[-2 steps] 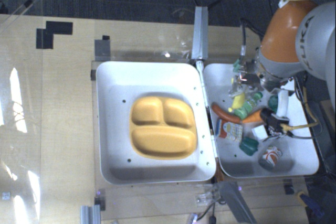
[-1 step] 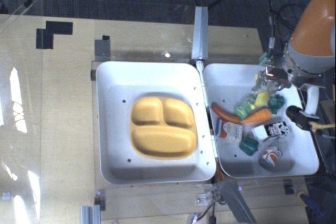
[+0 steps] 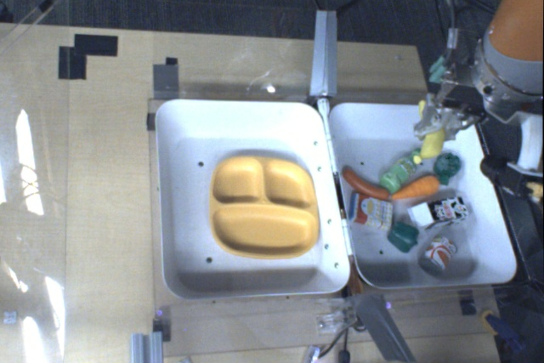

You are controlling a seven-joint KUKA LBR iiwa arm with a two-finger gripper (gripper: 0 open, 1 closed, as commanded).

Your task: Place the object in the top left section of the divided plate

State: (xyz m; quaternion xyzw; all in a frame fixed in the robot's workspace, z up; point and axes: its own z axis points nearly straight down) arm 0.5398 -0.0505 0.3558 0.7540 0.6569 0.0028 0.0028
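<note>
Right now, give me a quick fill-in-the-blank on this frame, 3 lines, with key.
1. The yellow divided plate sits in the ____ bin.
2. The plate has ____ sections.
3. The gripper is over the ____ bin, just above a yellow object, near the carrot.

Missing words: left; three; right
</note>
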